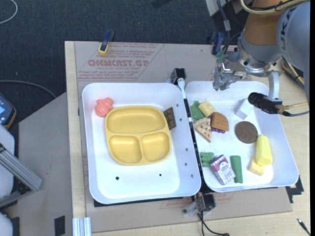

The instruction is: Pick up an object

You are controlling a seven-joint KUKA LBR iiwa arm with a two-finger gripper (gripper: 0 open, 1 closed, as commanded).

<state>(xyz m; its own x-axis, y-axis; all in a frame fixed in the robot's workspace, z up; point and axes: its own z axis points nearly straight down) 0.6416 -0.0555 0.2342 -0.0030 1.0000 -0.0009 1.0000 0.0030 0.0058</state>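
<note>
Camera view: nearest in the right bin (288, 173) lie a small purple packet (222, 169), a green stick (236, 168) and a yellow corn cob (263, 150). Further back sit a brown disc (245, 132), a pizza slice (203, 129) and a bread-like piece (219, 122). The left bin (93, 146) holds a yellow divided tray (137, 133) with a pink toy (103, 106) beside it. At the far edge of the right bin the gripper (222, 81) hangs above bare white floor, clasping nothing; I cannot tell whether it is apart or together.

Dark blue-grey carpet (74, 14) covers the floor. A tan board-topped bench (74, 132) stands on it. Red print marks the board.
</note>
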